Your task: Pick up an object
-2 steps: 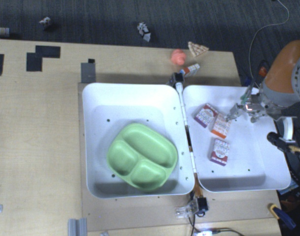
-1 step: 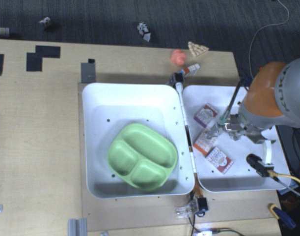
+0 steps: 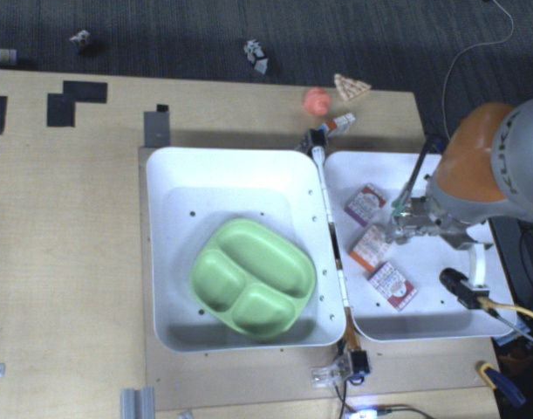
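Right of centre, over the right bin: the arm reaching in for a pick.

Three small red-and-white packets lie in the right bin (image 3: 440, 321), one toward its upper left (image 3: 365, 203), one in the middle (image 3: 369, 250) and one lower down (image 3: 392, 285), each apart from the others. The gripper (image 3: 404, 219) hangs just right of the upper and middle packets, and whether it is released or clenched I cannot tell; no packet can be seen caught in it. The left bin (image 3: 174, 182) holds a green divided plate (image 3: 252, 275), tilted and well apart from the arm. By my reading the approach step is in hand, with nothing lifted yet. The next move would call for settling squarely over one packet, likely the middle one, then descending without nudging its neighbours.
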`<state>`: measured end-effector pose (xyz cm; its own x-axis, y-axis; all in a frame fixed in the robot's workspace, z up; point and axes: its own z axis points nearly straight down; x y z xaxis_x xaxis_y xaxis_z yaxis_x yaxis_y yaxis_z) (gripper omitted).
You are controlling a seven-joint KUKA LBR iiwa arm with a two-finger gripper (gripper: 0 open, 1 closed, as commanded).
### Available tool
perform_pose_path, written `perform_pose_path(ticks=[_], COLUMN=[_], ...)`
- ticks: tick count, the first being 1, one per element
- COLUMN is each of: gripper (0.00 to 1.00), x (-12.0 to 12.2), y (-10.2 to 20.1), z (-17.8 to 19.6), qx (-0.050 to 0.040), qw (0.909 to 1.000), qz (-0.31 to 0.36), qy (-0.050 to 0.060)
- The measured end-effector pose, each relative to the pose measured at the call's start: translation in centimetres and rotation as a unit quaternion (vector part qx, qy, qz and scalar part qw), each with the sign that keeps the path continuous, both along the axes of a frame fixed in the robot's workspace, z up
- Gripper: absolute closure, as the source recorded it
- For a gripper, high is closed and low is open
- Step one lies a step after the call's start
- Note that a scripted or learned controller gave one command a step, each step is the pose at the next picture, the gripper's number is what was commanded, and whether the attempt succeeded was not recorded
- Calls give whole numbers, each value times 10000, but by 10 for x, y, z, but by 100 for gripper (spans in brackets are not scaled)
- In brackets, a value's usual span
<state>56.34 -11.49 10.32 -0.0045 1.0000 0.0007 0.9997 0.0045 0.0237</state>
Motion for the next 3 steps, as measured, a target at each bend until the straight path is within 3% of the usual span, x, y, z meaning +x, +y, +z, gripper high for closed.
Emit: perform_pose_path(ticks=[1,2,3], gripper=[0,0,100], x=[0,-33,-30], y=[0,14,16], z=[0,-12,0], qx=[-2,-26,-6], qw=[10000,10000,10000], qz=[-1,-26,-15], qy=[1,1,-21])
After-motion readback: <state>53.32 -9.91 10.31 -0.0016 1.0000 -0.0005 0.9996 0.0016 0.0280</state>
